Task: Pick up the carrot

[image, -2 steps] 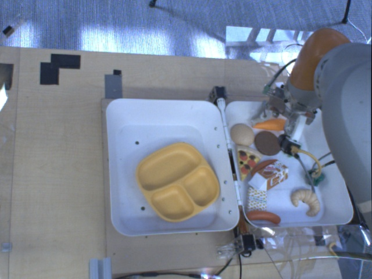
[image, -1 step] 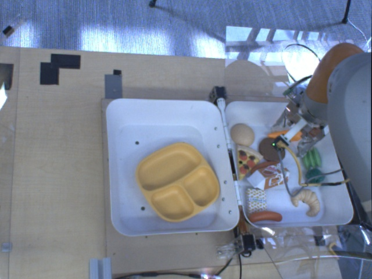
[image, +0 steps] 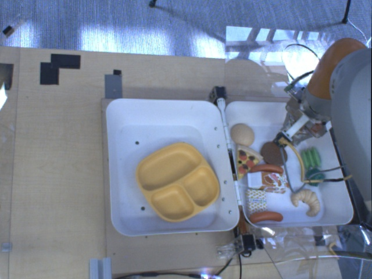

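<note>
1. Bench layout. I see two shallow white bins side by side at mid-frame. The left bin (image: pixel 119 156) holds a yellow divided plate (image: pixel 177 181), lying flat at its centre. The right bin (image: pixel 343 214) holds a cluster of toy foods.

2. Arm. The grey arm (image: pixel 351 92), with its orange band (image: pixel 331 63), enters from the upper right of the frame and slants down-left into the right bin.

3. End effector. The gripper (image: pixel 283 138) sits in the upper middle of the right bin, at the upper right edge of a brown round piece (image: pixel 271 153). The view is too small here: I cannot tell how far it is open, nor whether it has hold of anything.

4. Task item. I cannot identify it with certainty. Two elongated orange-red pieces are candidates:
- the upper orange-red piece (image: pixel 266 169), lying crosswise just below the brown round piece and beside a pizza slice (image: pixel 246 158);
- the lower orange-red piece (image: pixel 267 217), lying crosswise near the bin's bottom edge.
Both lie on the bin floor, apart from the gripper.

5. Other contents. A beige ball (image: pixel 242 135) lies at the bin's upper left, a croissant (image: pixel 307 200) at lower right, and a green piece (image: pixel 311 156) near the right wall.
</note>
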Controlling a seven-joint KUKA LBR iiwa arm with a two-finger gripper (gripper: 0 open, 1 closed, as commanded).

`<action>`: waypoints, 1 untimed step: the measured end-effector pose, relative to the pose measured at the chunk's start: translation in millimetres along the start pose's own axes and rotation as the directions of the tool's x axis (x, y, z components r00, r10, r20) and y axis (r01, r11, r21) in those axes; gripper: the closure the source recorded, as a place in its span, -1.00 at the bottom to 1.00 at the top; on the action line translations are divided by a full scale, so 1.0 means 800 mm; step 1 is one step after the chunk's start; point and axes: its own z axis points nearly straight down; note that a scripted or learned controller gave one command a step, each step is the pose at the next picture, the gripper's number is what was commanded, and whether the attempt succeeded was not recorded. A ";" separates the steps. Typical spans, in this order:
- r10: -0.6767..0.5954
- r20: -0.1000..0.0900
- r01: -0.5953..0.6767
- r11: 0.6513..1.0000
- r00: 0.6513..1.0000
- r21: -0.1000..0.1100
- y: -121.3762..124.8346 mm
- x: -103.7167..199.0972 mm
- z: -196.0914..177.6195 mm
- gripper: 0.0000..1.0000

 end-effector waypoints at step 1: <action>-0.002 0.000 0.002 1.000 1.000 0.000 0.000 0.000 0.001 -1.00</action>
